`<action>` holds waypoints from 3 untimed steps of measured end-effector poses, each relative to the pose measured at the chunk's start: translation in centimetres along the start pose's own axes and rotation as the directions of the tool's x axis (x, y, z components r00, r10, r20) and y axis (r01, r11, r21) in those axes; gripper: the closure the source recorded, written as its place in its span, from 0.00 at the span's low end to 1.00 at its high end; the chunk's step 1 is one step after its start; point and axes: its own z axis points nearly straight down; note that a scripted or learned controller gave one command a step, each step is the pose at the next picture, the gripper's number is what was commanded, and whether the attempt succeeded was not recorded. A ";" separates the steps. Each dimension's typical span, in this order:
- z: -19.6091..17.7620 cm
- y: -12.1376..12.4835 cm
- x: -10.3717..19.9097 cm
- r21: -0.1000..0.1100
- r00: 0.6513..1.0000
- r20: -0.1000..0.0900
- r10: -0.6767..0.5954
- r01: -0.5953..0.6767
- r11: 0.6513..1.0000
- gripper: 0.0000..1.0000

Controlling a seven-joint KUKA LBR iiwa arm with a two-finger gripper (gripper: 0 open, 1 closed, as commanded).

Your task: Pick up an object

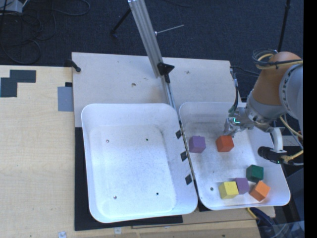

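Camera view has the two white bins side by side, left bin point(133, 157) and right bin point(237, 155). Arm point(277, 90) reaches into the right one, gripper point(234, 128) just above a red-orange cube point(225, 144), can't tell if its jaws are apart. Cube's small, matte, near mid-bin, beside a purple cube point(197, 144).

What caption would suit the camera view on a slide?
Gripper poised just above a red cube in the right bin, five other cubes nearby.
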 end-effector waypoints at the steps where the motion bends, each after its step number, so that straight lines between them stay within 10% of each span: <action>1: 1.6 -6.7 -1.2 0.002 1.000 -0.002 0.003 -0.003 1.000 0.00; 2: 1.7 1.7 -2.3 -0.004 1.000 0.001 -0.004 0.004 1.000 0.00; 3: 0.7 1.4 -2.2 0.004 1.000 -0.001 -0.006 0.006 1.000 1.00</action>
